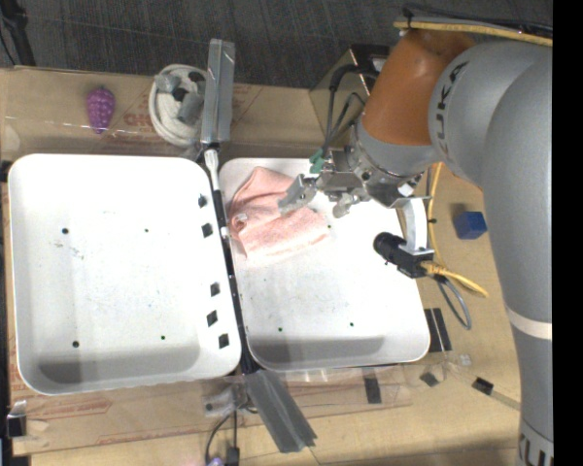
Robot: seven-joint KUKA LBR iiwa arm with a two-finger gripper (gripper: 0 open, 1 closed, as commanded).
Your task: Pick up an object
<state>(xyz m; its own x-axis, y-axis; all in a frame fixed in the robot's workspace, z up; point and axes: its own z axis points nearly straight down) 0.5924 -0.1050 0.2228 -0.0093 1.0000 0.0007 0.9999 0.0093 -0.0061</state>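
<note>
Over the right bin (pixel 408 333), the tool (pixel 306 190) hangs at the pink cloth (pixel 277 216), which lies crumpled in that bin's far left corner. Cannot tell how wide the tool stands, nor whether any cloth is caught. Step judged: reaching for the grasp. Next calls for closing on a raised fold, then lifting straight. Lettering "KUKA" partly legible on the arm (pixel 486 115).
</note>
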